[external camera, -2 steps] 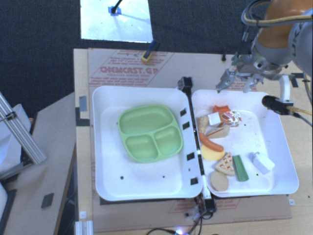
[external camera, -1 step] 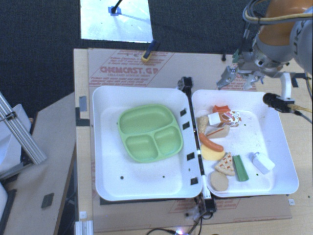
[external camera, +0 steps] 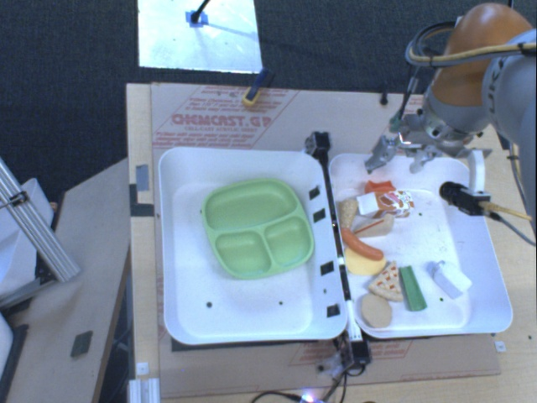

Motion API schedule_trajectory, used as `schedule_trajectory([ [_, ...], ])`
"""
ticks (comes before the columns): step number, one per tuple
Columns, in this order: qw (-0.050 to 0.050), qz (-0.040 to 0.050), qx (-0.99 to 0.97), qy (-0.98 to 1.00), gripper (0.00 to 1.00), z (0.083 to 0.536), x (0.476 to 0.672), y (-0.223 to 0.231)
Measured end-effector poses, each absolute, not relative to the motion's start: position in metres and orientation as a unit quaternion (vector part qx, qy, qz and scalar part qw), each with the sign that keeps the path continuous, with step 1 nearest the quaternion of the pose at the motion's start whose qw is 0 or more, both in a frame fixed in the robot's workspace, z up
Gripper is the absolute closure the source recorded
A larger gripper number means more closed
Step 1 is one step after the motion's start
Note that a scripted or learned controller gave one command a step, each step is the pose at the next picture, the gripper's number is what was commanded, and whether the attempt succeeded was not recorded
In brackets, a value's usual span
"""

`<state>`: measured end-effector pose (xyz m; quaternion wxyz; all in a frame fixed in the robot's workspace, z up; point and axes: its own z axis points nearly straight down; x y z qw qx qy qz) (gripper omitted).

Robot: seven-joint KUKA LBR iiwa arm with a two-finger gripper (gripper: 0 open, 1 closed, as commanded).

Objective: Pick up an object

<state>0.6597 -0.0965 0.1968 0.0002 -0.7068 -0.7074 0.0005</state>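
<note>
Gripper (external camera: 401,148) fingers spread over right bin (external camera: 478,259); board (external camera: 222,117) reads "CHEMCAST GP"

Both white bins (external camera: 252,321) are seen as smooth, slightly glossy plastic. The green divided tray (external camera: 256,227) is rendered in matt plastic. The bench (external camera: 218,116) is covered by a printed protective film, and the arm's orange band (external camera: 478,49) is finished glossy.
</note>
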Motion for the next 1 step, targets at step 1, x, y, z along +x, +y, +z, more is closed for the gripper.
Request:
schedule_trajectory([
  [1, 0.0, 0.0004, -0.707, -0.707, 0.0, 0.1349, 0.6579, -0.0962],
])
